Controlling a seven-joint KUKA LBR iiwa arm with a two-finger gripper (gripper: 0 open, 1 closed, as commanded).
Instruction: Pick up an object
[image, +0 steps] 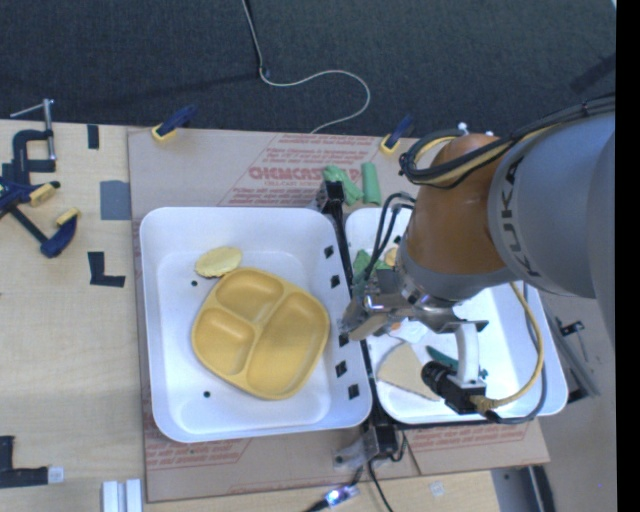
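yellow divided plate (262, 332) in left bin (160, 300), tool (385, 325) just beside it over right bin (530, 390), tool's state unclear

Robotics lab test cell

A wooden worktop (60, 320) carries two white bins (170, 400) on printed cardboard (290, 175), clamps (30, 190) at the frame's left, loose cable (300, 75) at top, industrial arm (520, 210) at right.

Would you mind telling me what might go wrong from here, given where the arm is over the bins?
1. The arm covers most of the right bin, so what lies beneath it cannot be checked; a grasp there may miss.
2. The gripper sits close to the divider between the bins and could knock the rims.
3. Cables loop low over the right bin and might snag its contents.
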